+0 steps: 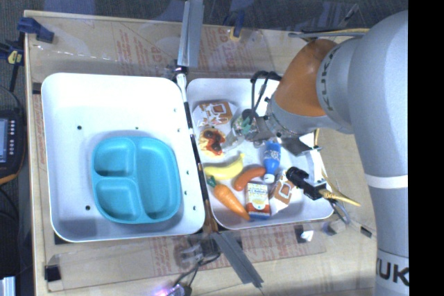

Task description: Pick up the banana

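The yellow banana (pixel 223 167) lies in the right bin (pixel 229 88), near its left wall, between a red-topped food piece above it and a carrot below it. My gripper (pixel 245 125) hangs over the upper middle of that bin, a short way up and to the right of the banana. Nothing can be seen held in it. The grey arm with its orange band (pixel 305 83) reaches in from the right and hides the bin's right side.
Around the banana lie an orange carrot (pixel 229 197), a brown sausage (pixel 248 177), a small juice box (pixel 257 197), a blue bottle (pixel 271 157), a toast-like piece (pixel 215 111) and a red-topped piece (pixel 212 140). The left bin (pixel 62 100) holds a blue divided plate (pixel 137 179).
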Robot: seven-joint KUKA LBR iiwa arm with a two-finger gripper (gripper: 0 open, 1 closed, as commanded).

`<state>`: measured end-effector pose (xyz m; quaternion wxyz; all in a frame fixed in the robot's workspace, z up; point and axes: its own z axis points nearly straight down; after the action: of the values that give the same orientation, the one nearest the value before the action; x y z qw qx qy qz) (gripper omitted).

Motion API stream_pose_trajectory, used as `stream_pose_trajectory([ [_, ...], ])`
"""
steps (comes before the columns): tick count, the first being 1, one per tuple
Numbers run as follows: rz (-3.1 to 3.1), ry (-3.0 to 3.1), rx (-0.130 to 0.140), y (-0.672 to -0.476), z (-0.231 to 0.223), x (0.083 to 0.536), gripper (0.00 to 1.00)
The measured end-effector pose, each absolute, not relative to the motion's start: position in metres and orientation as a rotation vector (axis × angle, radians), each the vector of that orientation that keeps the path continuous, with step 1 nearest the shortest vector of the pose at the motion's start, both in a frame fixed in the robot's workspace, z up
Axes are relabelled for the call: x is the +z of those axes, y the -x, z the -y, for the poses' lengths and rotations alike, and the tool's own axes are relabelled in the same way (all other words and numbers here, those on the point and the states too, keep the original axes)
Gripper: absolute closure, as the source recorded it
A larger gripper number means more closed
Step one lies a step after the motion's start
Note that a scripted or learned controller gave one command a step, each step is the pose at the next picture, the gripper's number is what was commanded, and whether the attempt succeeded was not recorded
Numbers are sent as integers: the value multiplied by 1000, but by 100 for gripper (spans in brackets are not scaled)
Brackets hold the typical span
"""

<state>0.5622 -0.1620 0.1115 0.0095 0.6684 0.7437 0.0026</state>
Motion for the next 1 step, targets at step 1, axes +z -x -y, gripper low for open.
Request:
stream_pose_trajectory([
  [1,-2326,-2119,-5,-529,138,91,0],
])
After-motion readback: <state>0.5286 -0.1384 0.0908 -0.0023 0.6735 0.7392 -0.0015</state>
